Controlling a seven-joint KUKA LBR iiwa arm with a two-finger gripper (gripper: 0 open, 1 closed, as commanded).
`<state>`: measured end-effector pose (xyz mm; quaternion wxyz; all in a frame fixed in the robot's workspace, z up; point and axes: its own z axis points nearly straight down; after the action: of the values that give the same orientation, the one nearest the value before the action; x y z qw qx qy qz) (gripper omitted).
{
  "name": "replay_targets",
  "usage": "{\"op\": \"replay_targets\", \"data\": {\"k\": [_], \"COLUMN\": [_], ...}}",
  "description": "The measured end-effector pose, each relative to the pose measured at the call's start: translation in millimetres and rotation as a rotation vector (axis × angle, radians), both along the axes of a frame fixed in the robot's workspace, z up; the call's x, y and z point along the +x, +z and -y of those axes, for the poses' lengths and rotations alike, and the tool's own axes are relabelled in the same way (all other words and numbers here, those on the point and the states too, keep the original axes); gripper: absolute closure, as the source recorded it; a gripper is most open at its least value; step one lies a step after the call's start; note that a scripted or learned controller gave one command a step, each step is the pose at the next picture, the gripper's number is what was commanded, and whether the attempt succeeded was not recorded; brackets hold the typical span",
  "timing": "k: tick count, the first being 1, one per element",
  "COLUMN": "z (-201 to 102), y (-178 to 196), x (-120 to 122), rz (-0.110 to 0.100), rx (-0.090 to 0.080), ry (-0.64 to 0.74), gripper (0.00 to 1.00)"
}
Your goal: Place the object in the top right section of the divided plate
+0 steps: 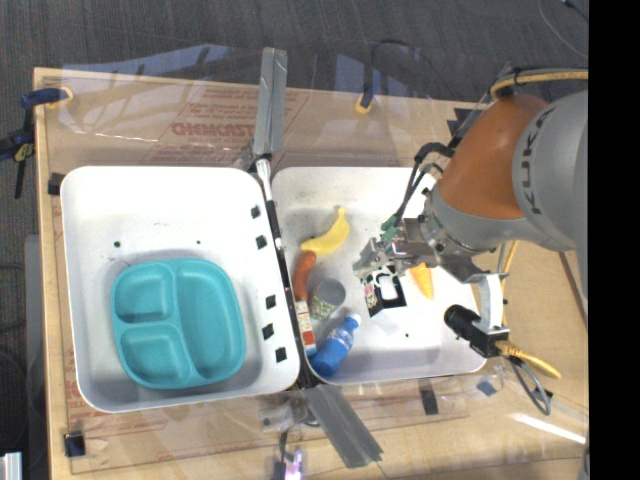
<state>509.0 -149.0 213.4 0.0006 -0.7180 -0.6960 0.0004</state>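
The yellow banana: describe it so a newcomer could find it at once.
Look in the right-hand shallow white bin, upper left part. The curved yellow plastic banana lies just above the orange carrot-shaped toy and round grey tin; it is the bin's lone crescent shape.

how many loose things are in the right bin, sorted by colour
yellow: 2, the banana and a wedge-shaped piece beside the gripper
orange-red: 1, a carrot-like piece
blue: 1, the bottle
grey: 1, the can
total: 5

The teal divided plate lies in the left bin and is not counted.
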Motion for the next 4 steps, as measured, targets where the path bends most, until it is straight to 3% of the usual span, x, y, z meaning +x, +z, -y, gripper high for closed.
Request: {"op": "replay_targets", "data": {"k": [1,2,3,4], "z": [-65.2,-149.6,-210.1,-253.7], "y": [54.2,17.6,33.4,73.3], "x": [-3.8,-6.9,31.1,20.6], "rz": [0.001,-0.002,-0.002,0.001], "rx": [0.000,0.000,0.000,-0.001], "ry": [0.101,0.034,0.008,0.230], "gripper": [1.00,1.00,1.00,1.00]}}
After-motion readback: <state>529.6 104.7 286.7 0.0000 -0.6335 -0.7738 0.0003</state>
